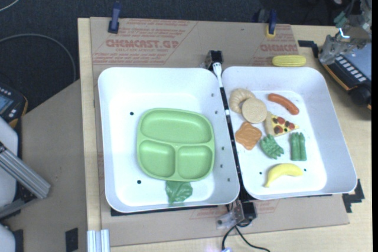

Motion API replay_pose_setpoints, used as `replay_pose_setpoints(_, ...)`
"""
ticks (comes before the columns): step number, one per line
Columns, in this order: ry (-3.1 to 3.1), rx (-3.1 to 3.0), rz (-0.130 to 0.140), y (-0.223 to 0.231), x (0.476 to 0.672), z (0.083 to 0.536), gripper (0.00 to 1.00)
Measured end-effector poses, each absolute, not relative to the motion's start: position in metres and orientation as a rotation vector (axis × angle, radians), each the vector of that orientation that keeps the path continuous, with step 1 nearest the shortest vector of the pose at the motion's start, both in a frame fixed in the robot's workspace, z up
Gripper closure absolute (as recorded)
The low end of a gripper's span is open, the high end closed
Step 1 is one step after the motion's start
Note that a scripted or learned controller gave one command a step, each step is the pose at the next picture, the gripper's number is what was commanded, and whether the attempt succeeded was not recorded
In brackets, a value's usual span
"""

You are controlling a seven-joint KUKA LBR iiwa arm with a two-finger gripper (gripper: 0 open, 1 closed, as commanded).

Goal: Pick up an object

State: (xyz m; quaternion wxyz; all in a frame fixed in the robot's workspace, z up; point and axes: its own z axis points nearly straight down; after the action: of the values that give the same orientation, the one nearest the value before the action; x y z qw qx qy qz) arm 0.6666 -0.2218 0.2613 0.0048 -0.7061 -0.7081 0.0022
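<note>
A: Left bin (118,103): green divided plate (175,144), lettuce leaf (179,190) at its near edge. Right bin (331,127): toy food packed tight, with banana (282,173), hot dog (284,104), pizza slice (280,125).

B: Jaws?

A: Can't tell. Risk: the cluster's crowded, so a descent could nudge neighbours or pinch two pieces.

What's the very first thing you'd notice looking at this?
The big green divided plate in the left bin stands out first, with a green leafy piece at its near edge. Next, the toy food clustered in the right bin: a yellow banana, a pizza slice and a sausage.
</note>
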Motion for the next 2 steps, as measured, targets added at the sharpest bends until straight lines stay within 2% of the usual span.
replay_pose_setpoints(1,-2.232,-2.242,-0.013,-0.227,0.553,0.451,1.00)
replay_pose_setpoints(2,-2.221,-2.210,0.005,-0.221,0.648,0.298,1.00)
